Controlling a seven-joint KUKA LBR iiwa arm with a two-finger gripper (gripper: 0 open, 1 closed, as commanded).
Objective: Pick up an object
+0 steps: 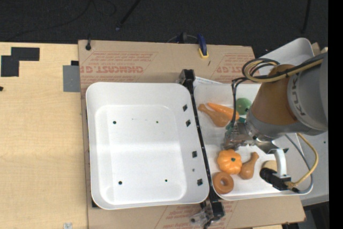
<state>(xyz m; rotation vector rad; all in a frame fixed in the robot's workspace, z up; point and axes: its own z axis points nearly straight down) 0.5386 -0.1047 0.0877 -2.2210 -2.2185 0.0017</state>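
While the arm reached in from the right: its gripper (234,135) hung low over the right bin (257,193), whether wide or narrow I cannot tell.
Likely target: the small pumpkin (229,162), just below the gripper, not held.
Neighbours: a carrot (218,113), green ball (244,105), donut (223,183) and tan gourd (248,165) crowded close.
Open room: the left bin (139,145) offered plenty; the divider edge sat near.

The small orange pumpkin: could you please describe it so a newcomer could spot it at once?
Find the right bin, where the arm reaches in. The pumpkin sits near its front, below the gripper. It is round, ribbed and green-stemmed, unlike the ring-shaped doughnut before it and the tan gourd beside it.
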